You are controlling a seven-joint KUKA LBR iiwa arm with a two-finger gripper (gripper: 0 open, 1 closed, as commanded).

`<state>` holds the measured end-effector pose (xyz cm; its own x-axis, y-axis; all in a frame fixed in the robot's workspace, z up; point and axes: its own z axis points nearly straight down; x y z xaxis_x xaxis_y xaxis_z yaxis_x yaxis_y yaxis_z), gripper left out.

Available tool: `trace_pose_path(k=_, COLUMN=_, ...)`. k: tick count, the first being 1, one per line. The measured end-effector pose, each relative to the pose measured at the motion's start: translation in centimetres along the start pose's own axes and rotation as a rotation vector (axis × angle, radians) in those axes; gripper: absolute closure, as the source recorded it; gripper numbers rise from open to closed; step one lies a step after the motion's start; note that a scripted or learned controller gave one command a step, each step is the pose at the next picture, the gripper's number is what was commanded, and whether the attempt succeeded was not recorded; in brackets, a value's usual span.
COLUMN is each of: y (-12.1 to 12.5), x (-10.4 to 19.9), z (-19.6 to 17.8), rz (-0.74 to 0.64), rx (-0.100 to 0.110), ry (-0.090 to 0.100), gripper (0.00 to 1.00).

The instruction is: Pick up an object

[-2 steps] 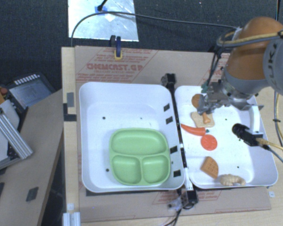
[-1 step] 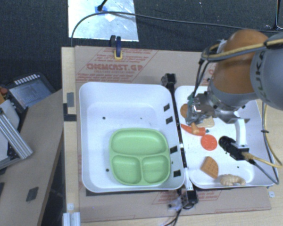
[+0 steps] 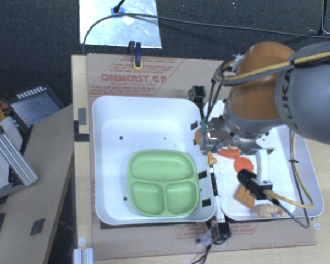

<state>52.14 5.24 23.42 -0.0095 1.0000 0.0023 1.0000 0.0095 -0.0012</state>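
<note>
The gripper (image 3: pixel 213 138) is hanging over the right bin's (image 3: pixel 305 199) left edge, its grip hidden from us, while we are seeing the orange pieces (image 3: pixel 236 159) lying just beside it.

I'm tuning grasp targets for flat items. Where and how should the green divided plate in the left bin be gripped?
Judging by its pose, the green divided plate lies flat, open side up, in the left bin. Its raised outer rim is the only part thin enough to pinch. I'd come straight down and close across the rim on its far edge, where the bin floor is bare; its near edge sits close to the bin wall.
</note>
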Motion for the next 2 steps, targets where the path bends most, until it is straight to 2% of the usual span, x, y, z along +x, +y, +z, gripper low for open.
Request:
trace_pose_path(k=1, y=-2.39, x=5.7, z=1.03, rz=0.0, rx=0.001, ry=0.0, gripper=1.0)
trace_pose_path(k=2, y=-2.29, x=5.4, z=0.98, rz=0.007, rx=-0.001, ry=-0.002, gripper=0.0)
